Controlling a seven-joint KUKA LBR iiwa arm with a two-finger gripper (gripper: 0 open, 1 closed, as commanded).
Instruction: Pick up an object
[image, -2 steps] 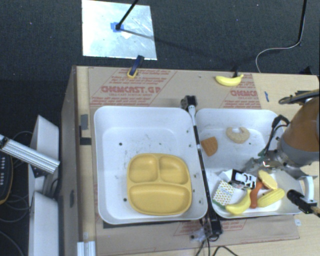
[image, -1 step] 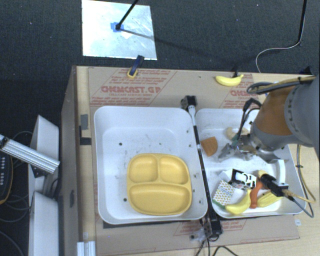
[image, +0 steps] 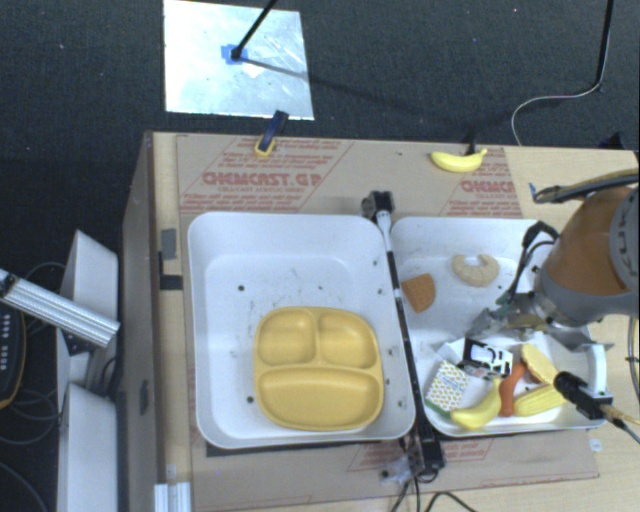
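Objects for picking lie heaped in the right bin (image: 440, 240) at the lower right of the frame. You will find the gripper (image: 492, 322) lowered over that heap; whether its fingers are apart or together you cannot tell. Just beside it sit a black-and-white item (image: 487, 356), a yellow banana (image: 478, 412), an orange piece (image: 509, 388) and a patterned card (image: 448, 386). Further up lie a brown wedge (image: 419, 292) and a pale ring (image: 475, 268). The left bin (image: 230, 250) holds a yellow divided tray (image: 319, 367). A second banana (image: 458, 159) rests on the counter (image: 290, 175) above.
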